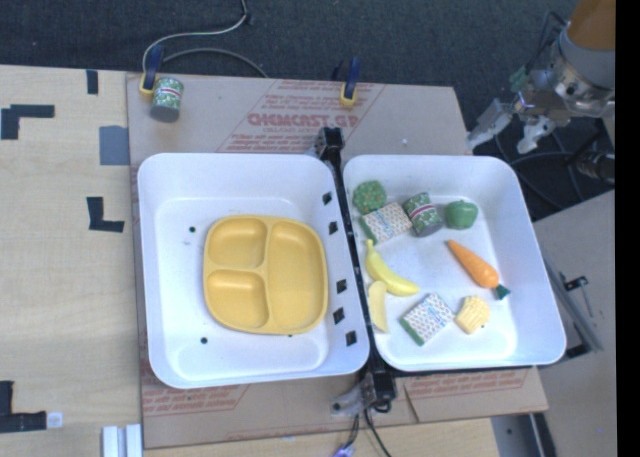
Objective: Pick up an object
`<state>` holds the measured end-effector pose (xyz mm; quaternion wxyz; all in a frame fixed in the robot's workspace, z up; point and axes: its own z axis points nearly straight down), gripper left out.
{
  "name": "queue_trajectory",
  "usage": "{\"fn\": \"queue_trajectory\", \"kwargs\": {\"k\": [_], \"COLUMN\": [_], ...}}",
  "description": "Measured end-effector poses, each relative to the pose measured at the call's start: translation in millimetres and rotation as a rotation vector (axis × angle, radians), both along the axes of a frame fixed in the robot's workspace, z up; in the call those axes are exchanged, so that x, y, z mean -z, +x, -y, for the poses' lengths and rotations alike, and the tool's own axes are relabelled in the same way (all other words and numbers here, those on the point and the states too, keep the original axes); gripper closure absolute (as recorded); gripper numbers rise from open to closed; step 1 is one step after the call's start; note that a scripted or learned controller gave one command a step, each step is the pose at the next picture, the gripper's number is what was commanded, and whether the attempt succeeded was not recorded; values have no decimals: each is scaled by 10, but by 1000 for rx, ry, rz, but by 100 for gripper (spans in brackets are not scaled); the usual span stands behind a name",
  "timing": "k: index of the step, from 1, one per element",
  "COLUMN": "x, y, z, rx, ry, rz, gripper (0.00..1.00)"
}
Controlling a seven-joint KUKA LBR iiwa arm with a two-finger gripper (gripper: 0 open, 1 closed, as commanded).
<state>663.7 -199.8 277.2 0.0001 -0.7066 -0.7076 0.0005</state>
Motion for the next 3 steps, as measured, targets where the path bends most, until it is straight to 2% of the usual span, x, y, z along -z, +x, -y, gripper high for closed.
{"fn": "queue_trajectory", "kwargs": {"k": [1, 2, 3], "x": [1902, 1903, 1904], "y": [-86, -719, -1256], "z": [136, -233, -464], "rx": [0, 1, 1], "ry": [-2, -3, -2], "rz": [4, 5, 6], "gripper": [0, 0, 0]}}
